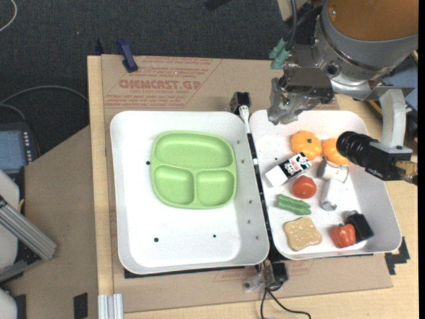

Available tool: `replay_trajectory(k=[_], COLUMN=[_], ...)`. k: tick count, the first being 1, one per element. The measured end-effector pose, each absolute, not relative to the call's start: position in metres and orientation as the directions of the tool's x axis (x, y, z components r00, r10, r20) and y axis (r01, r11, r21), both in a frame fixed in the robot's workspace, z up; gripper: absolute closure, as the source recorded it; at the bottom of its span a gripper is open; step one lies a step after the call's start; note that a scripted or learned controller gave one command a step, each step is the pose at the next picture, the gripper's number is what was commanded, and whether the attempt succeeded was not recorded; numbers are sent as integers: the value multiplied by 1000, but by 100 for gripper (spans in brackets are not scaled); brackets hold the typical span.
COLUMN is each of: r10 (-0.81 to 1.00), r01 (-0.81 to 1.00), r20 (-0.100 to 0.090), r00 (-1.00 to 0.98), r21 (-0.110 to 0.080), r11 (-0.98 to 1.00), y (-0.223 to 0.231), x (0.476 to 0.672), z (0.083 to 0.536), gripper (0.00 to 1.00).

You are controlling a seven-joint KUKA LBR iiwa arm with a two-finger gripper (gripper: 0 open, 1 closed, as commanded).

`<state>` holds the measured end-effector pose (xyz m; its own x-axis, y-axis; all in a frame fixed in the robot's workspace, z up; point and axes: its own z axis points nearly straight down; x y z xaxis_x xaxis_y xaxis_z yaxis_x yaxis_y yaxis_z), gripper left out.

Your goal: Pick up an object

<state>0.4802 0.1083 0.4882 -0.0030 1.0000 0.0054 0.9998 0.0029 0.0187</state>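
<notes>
My gripper (284, 113) hangs over the far left corner of the right bin (378, 198), open with nothing between its fingers. Below and to its right lie an orange fruit (305, 143), a second orange fruit (331, 150) that is partly covered, a black-and-white patterned block (297, 164), a white block (275, 175), a red tomato (304, 187), a green pod (293, 205), a toast slice (302, 233), a red pepper (343, 235), a black piece (362, 223), and a small white bottle (337, 171). None of them touches the gripper.
The left bin (133, 198) holds a green divided plate (194, 169). A black rail (255, 178) runs between the two bins. The bins sit on a cardboard sheet (159, 78) bearing a blue clip (126, 54) at its far edge.
</notes>
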Motion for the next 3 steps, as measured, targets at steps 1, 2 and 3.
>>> replay_trajectory(k=[1,2,3], r10=[1000,1000,1000], r01=[1000,1000,1000], r20=[-5,1,0], r00=[0,0,5], r21=[-18,3,6], r11=[0,0,-5], y=[132,127,82], x=[482,480,480], z=[315,350,393], gripper=[100,100,100])
